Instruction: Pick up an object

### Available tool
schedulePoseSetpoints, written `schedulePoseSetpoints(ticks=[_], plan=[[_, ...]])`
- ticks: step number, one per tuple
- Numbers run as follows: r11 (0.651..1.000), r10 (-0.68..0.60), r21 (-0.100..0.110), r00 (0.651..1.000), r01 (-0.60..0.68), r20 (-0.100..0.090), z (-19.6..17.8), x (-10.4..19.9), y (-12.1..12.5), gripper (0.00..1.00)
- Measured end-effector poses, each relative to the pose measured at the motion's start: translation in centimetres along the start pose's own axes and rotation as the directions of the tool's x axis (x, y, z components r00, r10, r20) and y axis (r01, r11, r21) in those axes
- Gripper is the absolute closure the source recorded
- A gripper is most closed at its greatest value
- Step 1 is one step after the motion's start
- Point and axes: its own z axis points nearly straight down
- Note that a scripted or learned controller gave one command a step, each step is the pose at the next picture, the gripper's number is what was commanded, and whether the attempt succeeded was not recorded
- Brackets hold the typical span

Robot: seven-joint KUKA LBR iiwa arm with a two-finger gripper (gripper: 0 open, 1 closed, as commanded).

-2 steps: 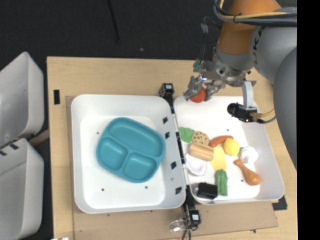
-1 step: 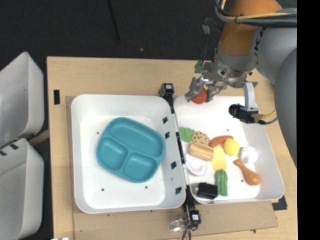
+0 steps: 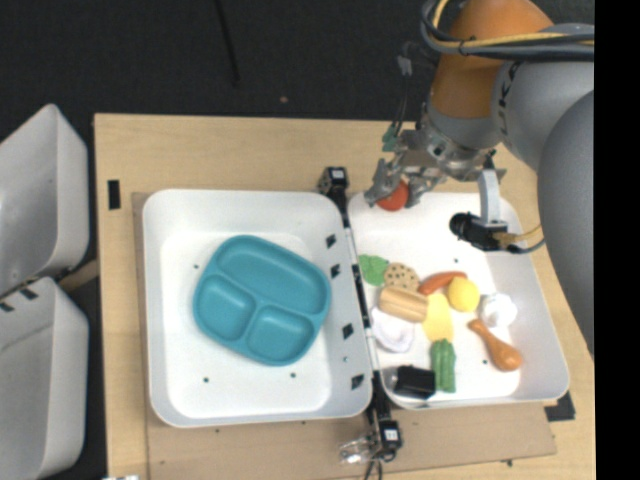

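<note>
At the near edge of the right bin (image 3: 535, 368) lies a black block (image 3: 413, 379), with a green piece (image 3: 443, 364) just beside it and a white cup-like shape (image 3: 393, 331) a little farther in. Behind these sits a crowd of toy food: a drumstick (image 3: 497, 344), a yellow lemon (image 3: 462, 293), a tan roll (image 3: 402, 304), a cookie (image 3: 401, 274), a green leaf (image 3: 373, 267) and an orange strip (image 3: 440, 282), most of them touching. They look like light, hard plastic, smooth and likely slippery, so a grip across the narrow middle of a long piece would probably serve best. The pile leaves little room for fingers between neighbours. The left bin (image 3: 170, 368) holds a blue tray (image 3: 262, 299), well apart from all this.

Farther back, the far half of the right bin is open floor. There, near the far-left corner and close to the bin wall, the gripper (image 3: 398, 190) hangs over a small red piece (image 3: 393, 197). The red piece shows at the fingertips, and it appears to sit between them, so I judge the fingers closed on it. Being round and small, it could slip; the wall nearby limits sideways motion, so straight up is the free way.
</note>
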Motion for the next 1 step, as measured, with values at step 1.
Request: schedulePoseSetpoints(ticks=[1], plan=[[1.000, 0.004, -0.001, 1.000, -0.004, -0.002, -1.41, 0.21, -1.36, 1.00]])
